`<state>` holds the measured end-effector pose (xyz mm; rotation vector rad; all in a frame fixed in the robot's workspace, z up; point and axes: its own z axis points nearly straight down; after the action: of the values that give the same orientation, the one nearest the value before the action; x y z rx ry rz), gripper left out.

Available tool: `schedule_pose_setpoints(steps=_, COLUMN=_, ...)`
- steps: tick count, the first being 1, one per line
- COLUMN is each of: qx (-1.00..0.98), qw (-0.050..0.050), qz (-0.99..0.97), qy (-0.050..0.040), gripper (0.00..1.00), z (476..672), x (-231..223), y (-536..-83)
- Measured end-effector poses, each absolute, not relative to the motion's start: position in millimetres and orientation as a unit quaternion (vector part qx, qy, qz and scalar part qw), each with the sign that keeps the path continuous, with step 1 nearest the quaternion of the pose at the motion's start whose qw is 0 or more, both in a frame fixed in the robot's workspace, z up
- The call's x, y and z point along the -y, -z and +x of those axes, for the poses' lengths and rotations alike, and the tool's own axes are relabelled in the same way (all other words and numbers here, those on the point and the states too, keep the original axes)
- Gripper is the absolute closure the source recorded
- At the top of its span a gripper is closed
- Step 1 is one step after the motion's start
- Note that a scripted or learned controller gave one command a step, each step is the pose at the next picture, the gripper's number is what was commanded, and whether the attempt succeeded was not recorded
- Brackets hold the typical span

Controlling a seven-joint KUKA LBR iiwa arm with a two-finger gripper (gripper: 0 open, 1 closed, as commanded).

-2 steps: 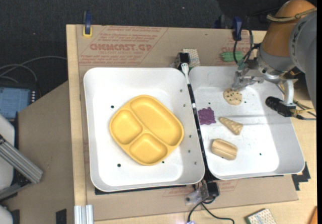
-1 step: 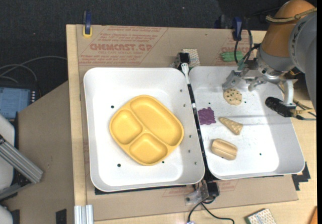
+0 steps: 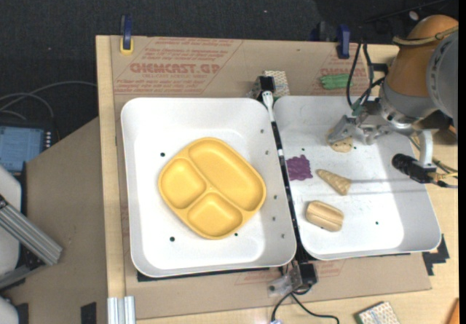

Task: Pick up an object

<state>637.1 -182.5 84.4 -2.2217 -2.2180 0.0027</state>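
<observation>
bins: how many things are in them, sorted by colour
Yellow: 1, the yellow three-compartment plastic plate in the left white bin.
Purple: 1, the small purple bumpy piece in the right white bin.
Tan: 3, the tan cone-shaped piece, the tan bread-roll-shaped piece and the small pale tan piece by the gripper.
Total: 5

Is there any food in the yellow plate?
Empty. The yellow three-compartment plastic plate sits in the left white bin, and all three compartments show bare yellow.
</observation>
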Motion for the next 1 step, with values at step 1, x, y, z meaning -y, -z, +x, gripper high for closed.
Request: schedule_pose_setpoints(steps=1, qx=0.709, qw=-0.002, qz=-0.706, qy=0.0012, gripper=0.00, z=668.4, x=147.2, y=-85.3)
